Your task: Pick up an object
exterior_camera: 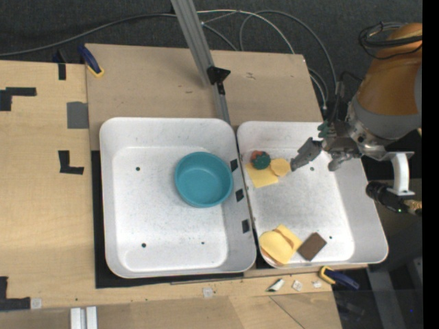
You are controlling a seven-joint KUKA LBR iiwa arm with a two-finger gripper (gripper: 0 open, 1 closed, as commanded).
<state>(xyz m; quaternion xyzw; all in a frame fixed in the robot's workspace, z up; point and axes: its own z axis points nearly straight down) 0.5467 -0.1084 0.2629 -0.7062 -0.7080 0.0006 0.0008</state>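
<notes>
Nearest the front edge of the worktop (171, 300), in the lower corner of the right bin (357, 197), lie a pale yellow lump (279, 244) and a small brown block (313, 246) just beside it, the two touching or nearly so. They sit close against the bin's front wall, which would make a clean descent awkward there.

Further back in the same bin is the cluster the arm seems bent on: a flat yellow piece (261, 177), a rounder yellow piece (280, 167) at its upper edge, and a small red and green thing (259, 160) hard against the wall that divides the bins. The jaws (302, 156) are reaching in from the right and low, their dark tip just beside the rounder yellow piece. From where I stand they look drawn together and nothing sits between them, though the tip is small and dark and I would not swear to it.

To do this step well, I would open the jaws before going lower, centre them over the rounder yellow piece, which stands clearest of the wall, and close across its narrow side. Coming in too far left risks shoving it onto the flat piece or jamming against the divider.

Off in the left bin (130, 204), a blue bowl (202, 179) sits alone, well apart from the arm.
</notes>
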